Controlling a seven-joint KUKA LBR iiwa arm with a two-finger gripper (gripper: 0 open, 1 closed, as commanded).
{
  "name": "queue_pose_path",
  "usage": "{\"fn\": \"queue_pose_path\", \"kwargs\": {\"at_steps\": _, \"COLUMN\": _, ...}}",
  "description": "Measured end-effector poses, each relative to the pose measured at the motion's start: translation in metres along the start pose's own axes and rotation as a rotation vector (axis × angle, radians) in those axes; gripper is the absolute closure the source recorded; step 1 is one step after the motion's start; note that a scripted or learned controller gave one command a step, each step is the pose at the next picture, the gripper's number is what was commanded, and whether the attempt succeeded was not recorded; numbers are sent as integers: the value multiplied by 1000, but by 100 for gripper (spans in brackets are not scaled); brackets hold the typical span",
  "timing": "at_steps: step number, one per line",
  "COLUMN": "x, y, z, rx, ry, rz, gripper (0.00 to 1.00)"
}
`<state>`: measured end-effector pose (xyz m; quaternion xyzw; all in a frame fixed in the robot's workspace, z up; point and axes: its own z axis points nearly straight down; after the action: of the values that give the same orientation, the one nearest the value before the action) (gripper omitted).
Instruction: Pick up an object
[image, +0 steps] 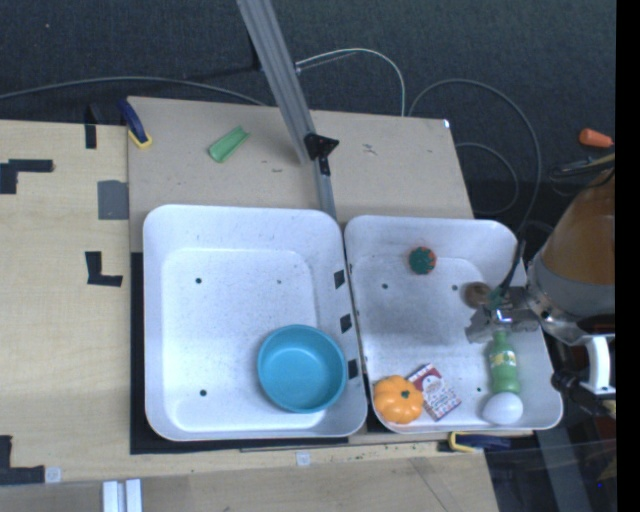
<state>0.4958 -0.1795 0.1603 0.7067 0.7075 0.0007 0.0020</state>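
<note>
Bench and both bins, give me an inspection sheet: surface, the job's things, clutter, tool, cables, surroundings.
Surface: wooden bench bearing left bin and right bin, side by side.
Job's things: blue bowl in left bin's near right corner; in right bin, orange pumpkin, red-and-white packet, green bottle, white egg, teal ball.
Clutter: green piece and blue-yellow clamp on the board behind the bins.
Tool: tool over right bin, beside the bottle's top; finger state unclear.
Cables: white cables on the dark floor behind.
Surroundings: grey pole, black tape marks.
</note>
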Motion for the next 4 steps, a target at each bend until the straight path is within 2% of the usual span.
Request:
{"fn": "queue_pose_path", "kwargs": {"at_steps": 2, "x": 1, "y": -6, "z": -80, "rx": 1, "ry": 1, "rz": -1, "gripper": 100}}
{"fn": "queue_pose_path", "kwargs": {"at_steps": 4, "x": 113, "y": -1, "z": -60, "rx": 7, "ry": 4, "rz": -6, "gripper": 100}}
